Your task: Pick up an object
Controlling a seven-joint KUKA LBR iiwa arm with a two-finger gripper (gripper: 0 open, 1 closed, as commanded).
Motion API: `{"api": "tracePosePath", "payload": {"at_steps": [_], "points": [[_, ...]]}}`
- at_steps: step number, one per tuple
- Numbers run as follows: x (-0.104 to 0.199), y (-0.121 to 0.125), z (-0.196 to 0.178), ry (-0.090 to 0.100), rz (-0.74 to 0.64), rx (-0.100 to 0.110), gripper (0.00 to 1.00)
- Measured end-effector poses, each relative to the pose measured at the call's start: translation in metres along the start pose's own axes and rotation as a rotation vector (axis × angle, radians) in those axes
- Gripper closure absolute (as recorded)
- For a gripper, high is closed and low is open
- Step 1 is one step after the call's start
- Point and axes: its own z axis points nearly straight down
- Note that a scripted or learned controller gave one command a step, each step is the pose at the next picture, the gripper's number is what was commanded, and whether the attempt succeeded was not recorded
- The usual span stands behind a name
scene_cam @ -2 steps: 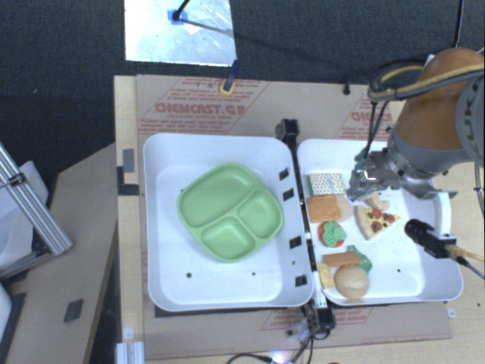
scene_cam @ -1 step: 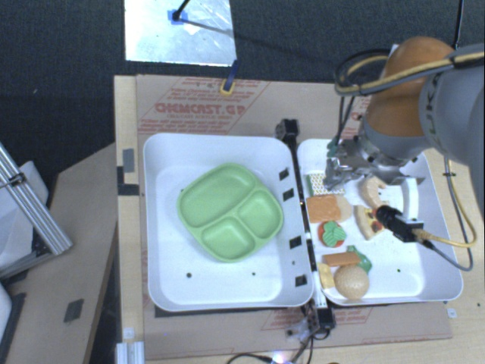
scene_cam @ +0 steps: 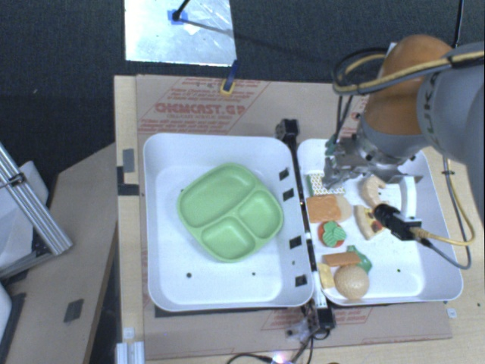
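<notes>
Two bins: end effector (scene_cam: pixel 334 174), grip state unclear, over toy food (scene_cam: pixel 330 208) w/ green tray (scene_cam: pixel 229 211) left.

green divided plate (scene_cam: pixel 230 212) mid left bin (scene_cam: pixel 163 279) | cardboard sheet (scene_cam: pixel 201 106) under bins, red print | foil square (scene_cam: pixel 179 20) beyond bench's far edge | metal rail (scene_cam: pixel 30 211) left edge

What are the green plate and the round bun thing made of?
The green plate, with three sections, looks like plastic: one even pale colour, smooth moulded ridges, a soft sheen. The round bun is probably toy food, maybe plastic or rubber; its tan surface looks smooth and even, but it is too small to tell.
</notes>
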Motion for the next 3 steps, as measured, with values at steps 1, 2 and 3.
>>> {"api": "tracePosePath", "payload": {"at_steps": [1,2,3], "points": [[-0.001,0.003,-0.02,0.0,-0.001,0.0,1.0],[-0.009,-0.008,-0.004,-0.001,0.006,0.002,1.0],[-0.01,-0.005,-0.004,-0.001,0.005,0.001,1.0]]}}
